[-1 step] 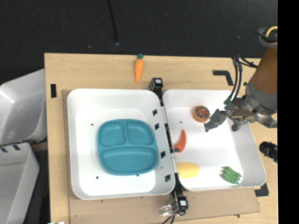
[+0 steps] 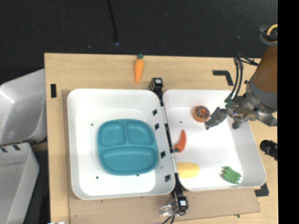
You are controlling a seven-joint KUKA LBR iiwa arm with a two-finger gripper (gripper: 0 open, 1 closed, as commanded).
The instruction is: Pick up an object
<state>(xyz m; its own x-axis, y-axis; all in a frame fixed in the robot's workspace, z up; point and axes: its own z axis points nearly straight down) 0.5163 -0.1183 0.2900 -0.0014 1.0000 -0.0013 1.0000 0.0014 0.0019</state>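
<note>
Gripper (image 2: pixel 218 117): seen over the right bin (image 2: pixel 243 181), just right of the donut; whether the jaws are open cannot be told.
Donut (image 2: pixel 202 113): small, round, brown with speckled topping, lying in that bin's far part.

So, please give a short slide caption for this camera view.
Gripper hovers beside a round brown toy in the right bin; teal plate in the left.

Toy carrot (image 2: pixel 138 68) on bench (image 2: pixel 93 69).

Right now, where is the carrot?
The carrot lies on the wooden bench, outside both bins, just past the far rim of the left bin near the black clip between them.
</note>
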